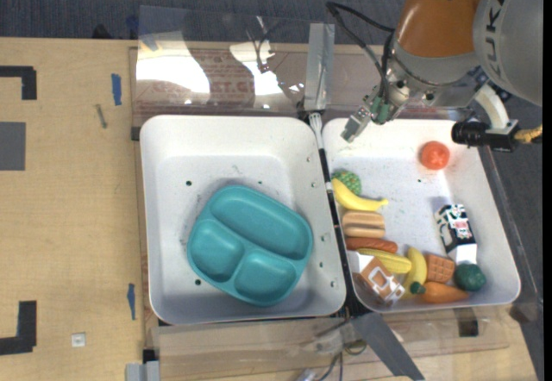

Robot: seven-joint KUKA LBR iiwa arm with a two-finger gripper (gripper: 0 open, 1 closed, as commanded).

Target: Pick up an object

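The bench [60, 224] carries two shallow white bins side by side. The left bin [164, 146] holds a teal divided plate [250, 241] lying flat across its middle, tipped toward the front right corner. The right bin [392, 159] keeps its toy food along the left wall and front edge. The grey arm [466, 4] with its orange band reaches in over the right bin's far edge, and its gripper [357, 127] hangs above the far left corner of that bin; whether it is spread or pressed together cannot be told, and nothing is seen in its grasp.

Among the things to pick, a hot dog [364, 224] lies by the left wall, a yellow banana [355, 196] just behind it beside a small green piece [348, 179]. A black and white carton [455, 227] lies near the right wall. An orange carrot [444, 291] rests on the front edge, touching a green ball [471, 277] at the front right corner. A red-orange tomato [435, 154] sits apart toward the far right corner
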